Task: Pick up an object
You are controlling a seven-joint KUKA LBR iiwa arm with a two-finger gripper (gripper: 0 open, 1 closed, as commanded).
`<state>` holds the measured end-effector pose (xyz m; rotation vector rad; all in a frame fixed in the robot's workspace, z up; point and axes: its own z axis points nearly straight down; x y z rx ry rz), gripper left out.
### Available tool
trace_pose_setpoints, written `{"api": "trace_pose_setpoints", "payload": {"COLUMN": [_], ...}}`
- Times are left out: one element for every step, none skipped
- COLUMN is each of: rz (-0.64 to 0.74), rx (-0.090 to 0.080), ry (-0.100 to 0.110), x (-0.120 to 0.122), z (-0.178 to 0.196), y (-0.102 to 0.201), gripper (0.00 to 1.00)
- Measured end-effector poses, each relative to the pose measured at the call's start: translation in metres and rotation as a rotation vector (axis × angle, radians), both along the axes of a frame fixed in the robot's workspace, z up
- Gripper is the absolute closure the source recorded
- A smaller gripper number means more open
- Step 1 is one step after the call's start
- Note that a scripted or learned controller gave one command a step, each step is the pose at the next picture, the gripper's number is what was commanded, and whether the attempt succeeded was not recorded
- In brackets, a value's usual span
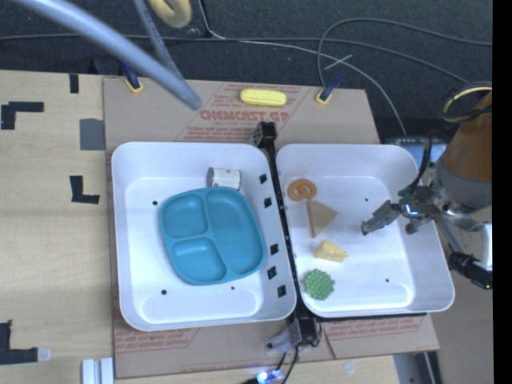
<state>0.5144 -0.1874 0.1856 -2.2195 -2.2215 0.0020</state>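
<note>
While the gripper, its finger state indeterminable, is poised in the right bin, the wedge is found leftward.

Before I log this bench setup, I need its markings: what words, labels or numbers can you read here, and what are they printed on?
"CHEMCAST GP", roughly: red print on the brown cardboard sheet behind the bins; the letters are blurred, so this reading is uncertain.
Smaller red lines around it: too blurred to read.
Red print along the cardboard's front edge: too small to read.
Small can in the left bin: label unreadable.
</note>
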Motion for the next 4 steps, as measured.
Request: {"api": "trace_pose_setpoints", "payload": {"rz": [0.0, 0.0, 0.0, 0.001], "rx": [0.001, -0.002, -0.004, -0.001], "ry": [0.002, -0.001, -0.005, -0.005], "x": [-0.001, -0.001, 0.0, 0.001], "z": [-0.055, -0.103, -0.09, -0.032], "y": [0.011, 0.011, 0.01, 0.02], "gripper": [0.0, 0.0, 1.0, 1.0]}}
